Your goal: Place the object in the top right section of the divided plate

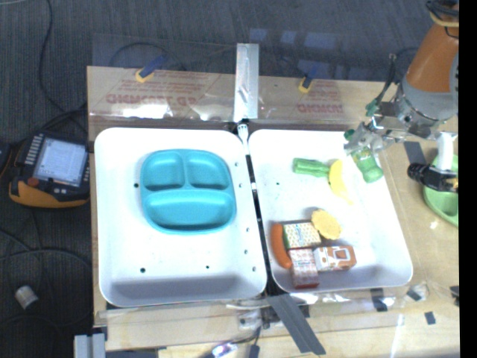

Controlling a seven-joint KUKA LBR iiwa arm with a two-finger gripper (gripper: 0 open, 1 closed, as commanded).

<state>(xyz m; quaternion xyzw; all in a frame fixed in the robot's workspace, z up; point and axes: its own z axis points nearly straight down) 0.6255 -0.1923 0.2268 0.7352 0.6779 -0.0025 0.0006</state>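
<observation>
Hovering over the far right corner of the right-hand shallow white bin (395, 222), my two-finger claw (363, 142) hangs from the grey wrist with the orange band. From the overhead camera, a small green plastic piece (370, 165) sits right at the fingertips, its upper end tucked between my fingers, so I read the claw as closed on that piece (the grip looks shallow, and I cannot see how firmly it is pinched).

The piece looks like hollow toy plastic: light, stiff and smooth. My judgement is that it will not crush but could slip or swing if taken at one end. A hold nearer its middle, across the narrow width, would carry better.

Elsewhere in the same bin lie a green cylinder-shaped toy (311, 168) touching a yellow banana-shaped toy (337, 179), and nearer the front a round yellow biscuit-like toy (326, 224), an orange sausage-shaped toy (279, 246) and small printed cartons (320, 258) crowded together.

The turquoise divided plastic plate (188, 189) rests in the left-hand shallow white bin (127, 274), well apart from my claw. Its top right section (209, 171) holds nothing yet, so the carry across both bins is not yet done.
</observation>
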